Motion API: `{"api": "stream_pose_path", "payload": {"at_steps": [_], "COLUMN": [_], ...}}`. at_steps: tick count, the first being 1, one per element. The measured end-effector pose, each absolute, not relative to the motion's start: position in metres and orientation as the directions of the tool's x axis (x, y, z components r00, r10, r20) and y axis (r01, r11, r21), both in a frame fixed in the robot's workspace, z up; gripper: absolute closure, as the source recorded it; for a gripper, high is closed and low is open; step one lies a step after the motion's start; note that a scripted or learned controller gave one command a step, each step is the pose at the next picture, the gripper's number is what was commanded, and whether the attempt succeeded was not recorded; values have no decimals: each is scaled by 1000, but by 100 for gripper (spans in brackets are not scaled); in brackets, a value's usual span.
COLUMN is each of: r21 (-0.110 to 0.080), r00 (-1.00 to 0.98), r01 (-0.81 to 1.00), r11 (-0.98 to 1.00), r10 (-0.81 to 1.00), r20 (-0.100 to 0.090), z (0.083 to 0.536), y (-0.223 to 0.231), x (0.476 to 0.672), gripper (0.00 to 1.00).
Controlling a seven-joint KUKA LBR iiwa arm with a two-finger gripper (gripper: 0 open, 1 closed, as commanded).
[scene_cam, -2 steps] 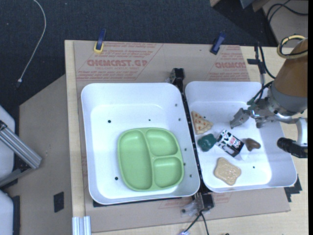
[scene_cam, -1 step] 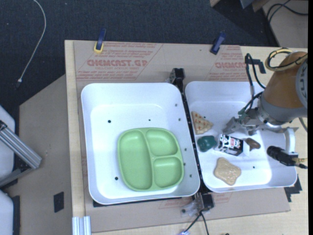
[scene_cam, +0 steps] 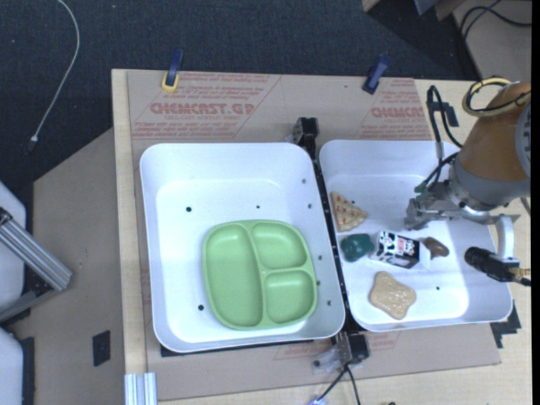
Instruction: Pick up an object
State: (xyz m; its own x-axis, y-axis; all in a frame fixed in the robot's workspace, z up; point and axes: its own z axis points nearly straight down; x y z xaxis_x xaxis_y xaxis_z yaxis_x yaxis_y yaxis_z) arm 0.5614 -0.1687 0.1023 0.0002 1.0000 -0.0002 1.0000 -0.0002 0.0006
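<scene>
Nearest me, bread slice (scene_cam: pixel 392 295) lies in right bin (scene_cam: pixel 371 163). My gripper (scene_cam: pixel 419 216) hovers just above black-and-white carton (scene_cam: pixel 397 249); whether it is open I cannot tell. Nothing looks lifted yet, so the whole grasp remains.

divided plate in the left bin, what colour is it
Light green: the three-compartment plastic plate lies in the left white bin, seen clearly in the camera view.

Even, fairly bright overhead light washes out the two white bins (scene_cam: pixel 169 251), their floors nearly without detail. Shadows are soft and short, lying under the bin rims. The picture is slightly soft and grainy, with the dark floor (scene_cam: pixel 76 74) dim.
</scene>
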Motion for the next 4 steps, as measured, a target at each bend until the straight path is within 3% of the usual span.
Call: {"api": "stream_pose_path", "payload": {"at_steps": [2,3,4], "r21": [6,3,2], "r00": [-1,-1,-3], "r01": [1000,1000,1000], "r11": [1,1,3], "r10": [1000,1000,1000], "r20": [-2,-1,-1], "z": [205,223,221], "y": [-176,-176,-131], "x": [569,570,585], "gripper": [100,100,100]}}
